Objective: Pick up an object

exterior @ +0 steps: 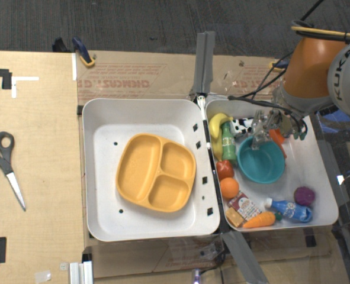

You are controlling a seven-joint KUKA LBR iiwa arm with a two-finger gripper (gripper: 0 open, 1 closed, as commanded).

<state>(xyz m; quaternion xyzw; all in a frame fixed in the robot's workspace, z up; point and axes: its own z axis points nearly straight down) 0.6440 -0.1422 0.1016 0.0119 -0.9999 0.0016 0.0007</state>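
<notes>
Objects crowd the right bin (pixel 326 176): a teal bowl (pixel 261 163), banana (pixel 217 125), green bottle (pixel 228 141), tomato (pixel 224 169), orange (pixel 229 187), carrot (pixel 259 220) and purple ball (pixel 304 195). Jaws (pixel 259 136) hang at the bowl's far rim; how far open, I cannot tell. Left bin (pixel 98 176) holds a yellow divided plate (pixel 156 172)

A divided plate (pixel 156 172) lies in the left bin (pixel 98 176); a bowl (pixel 261 163) in the right bin (pixel 324 176).
</notes>
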